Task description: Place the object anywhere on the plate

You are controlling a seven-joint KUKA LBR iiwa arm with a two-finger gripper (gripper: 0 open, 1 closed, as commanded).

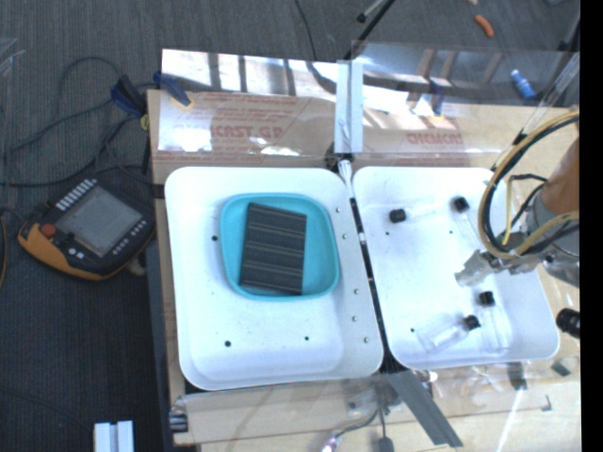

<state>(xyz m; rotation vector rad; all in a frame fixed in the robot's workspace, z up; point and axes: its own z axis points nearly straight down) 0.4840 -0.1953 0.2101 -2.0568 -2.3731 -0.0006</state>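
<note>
A dark grey ribbed rectangular object [273, 248] lies flat on the teal plate [231, 257], which sits in the left bin [203, 342]. The object rests wholly inside the plate's rim, slightly tilted. My gripper [486, 267] hangs over the right side of the right bin [424, 252], far from the plate, with nothing visibly held. The arm's wrist and its yellow and black cables [499, 205] come in from the right edge.
Small black caps [397, 216] [460, 204] [485, 298] and a clear vial [441, 334] lie scattered in the right bin. A metal divider [349, 111] stands behind the bins. A teach pendant [89, 229] lies on the floor at left.
</note>
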